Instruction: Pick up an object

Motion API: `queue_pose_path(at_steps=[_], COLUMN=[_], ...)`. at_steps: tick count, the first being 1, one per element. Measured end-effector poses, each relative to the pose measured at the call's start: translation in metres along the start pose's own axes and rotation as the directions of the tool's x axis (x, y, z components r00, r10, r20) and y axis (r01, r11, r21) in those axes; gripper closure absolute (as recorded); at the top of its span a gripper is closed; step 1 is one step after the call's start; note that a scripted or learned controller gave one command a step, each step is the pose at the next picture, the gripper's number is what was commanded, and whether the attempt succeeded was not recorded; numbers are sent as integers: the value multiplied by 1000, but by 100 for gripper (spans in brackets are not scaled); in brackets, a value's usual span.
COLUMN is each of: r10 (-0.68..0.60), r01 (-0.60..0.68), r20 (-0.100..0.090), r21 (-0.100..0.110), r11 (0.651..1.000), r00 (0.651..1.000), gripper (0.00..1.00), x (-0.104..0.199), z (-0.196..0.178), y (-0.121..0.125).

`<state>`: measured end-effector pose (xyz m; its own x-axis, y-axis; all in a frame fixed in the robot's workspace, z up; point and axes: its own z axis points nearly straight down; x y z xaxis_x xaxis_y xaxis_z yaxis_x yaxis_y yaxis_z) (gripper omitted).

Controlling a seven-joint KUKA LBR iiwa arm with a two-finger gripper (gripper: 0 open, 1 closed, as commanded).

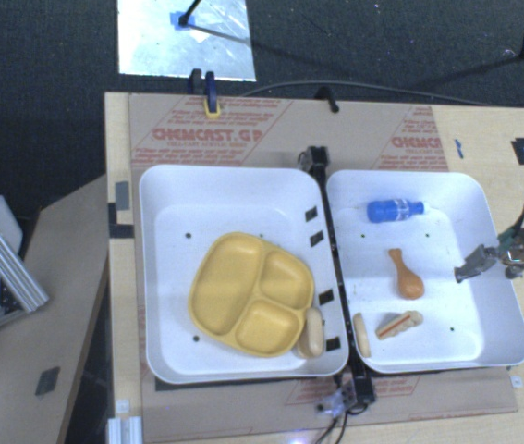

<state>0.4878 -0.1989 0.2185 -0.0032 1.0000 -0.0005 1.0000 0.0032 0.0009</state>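
The right bin [465,345] holds a blue bottle [394,211] lying on its side near the back. In its middle lies a brown drumstick-shaped toy [407,275]. A small hot dog toy [398,324] sits near the front, with a pale oblong piece [361,334] against the left wall. My gripper [474,265] hovers over the bin's right side, well to the right of the drumstick and apart from all of these things. Nothing shows in its grasp.
The left bin [174,202] holds a yellow divided plate [250,293] with a pale bread-like piece [311,332] at its front right corner. Black clips [321,239] join the two bins along the middle wall. A cable hangs at the right edge.
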Motion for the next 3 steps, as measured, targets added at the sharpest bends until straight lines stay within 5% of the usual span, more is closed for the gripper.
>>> queue_pose_path(at_steps=[3], r10=[2], r01=[-2], r20=[-1], r21=[1], r11=[1000], r00=[1000], gripper=[0], x=[-2], z=[135], y=[6])
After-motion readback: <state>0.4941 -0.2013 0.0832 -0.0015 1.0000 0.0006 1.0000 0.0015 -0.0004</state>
